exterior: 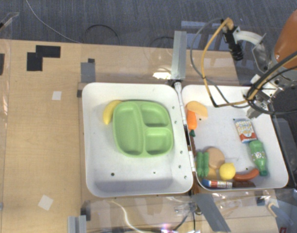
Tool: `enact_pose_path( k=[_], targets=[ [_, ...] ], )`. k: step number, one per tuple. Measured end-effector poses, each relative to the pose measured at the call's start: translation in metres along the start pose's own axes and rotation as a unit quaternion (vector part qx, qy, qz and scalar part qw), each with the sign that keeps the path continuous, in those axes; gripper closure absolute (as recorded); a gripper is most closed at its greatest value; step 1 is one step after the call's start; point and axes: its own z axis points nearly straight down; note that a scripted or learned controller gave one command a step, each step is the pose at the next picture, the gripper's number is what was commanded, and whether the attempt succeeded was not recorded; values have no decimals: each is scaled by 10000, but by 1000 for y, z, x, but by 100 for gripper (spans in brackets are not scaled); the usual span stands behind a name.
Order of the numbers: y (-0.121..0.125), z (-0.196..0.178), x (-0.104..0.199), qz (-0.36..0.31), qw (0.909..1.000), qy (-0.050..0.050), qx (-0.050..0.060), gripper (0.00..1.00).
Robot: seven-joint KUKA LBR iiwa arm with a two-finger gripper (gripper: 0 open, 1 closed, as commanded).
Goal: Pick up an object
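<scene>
Approach step — arm point(290, 38) sits at the right bin's point(221, 130) far right edge, nothing lifted yet. Can't tell the jaws' state. Candidates all lie in that bin: small carton point(245, 130), green bottle point(258, 156), yellow ball point(227, 171), carrot point(191, 120). Next, probably — come down over the carton, nearest, and close.

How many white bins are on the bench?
2, side by side. The left bin holds a green divided plate with a banana at its edge. The right bin holds a jumble of small toy foods and a green bottle.
</scene>
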Motion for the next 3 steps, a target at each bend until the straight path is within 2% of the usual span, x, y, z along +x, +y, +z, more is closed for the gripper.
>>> enact_pose_path(
  k=[1, 2, 3],
  targets=[
    [67, 102, -30, -1249, 9922, -33, -15, 100],
    [67, -49, 64, -2075, 9782, 37, -11, 100],
    [19, -66, 6, -1207, 9927, -14, 8, 100]
  ],
)
